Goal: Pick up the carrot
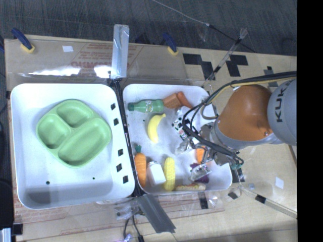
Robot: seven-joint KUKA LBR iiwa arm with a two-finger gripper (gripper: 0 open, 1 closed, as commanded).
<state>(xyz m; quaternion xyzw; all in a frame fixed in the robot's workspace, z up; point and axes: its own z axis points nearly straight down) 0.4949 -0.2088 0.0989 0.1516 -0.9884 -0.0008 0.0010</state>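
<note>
Nothing is lifted yet: I see the carrot (140, 168) lying in the right bin (222, 183). Gripper (194, 153) hangs apart from it; jaws' state I cannot tell.

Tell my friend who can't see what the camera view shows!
A grey and orange robot arm reaches from the right into the right bin, which holds a carrot, banana, corn, green bottle and other toys. The left bin holds a green divided plate.

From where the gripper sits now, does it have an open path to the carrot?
Probably yes. The carrot lies uncovered by the right bin's left wall, though a white block crowds its right side. The gripper hovers further right.
</note>
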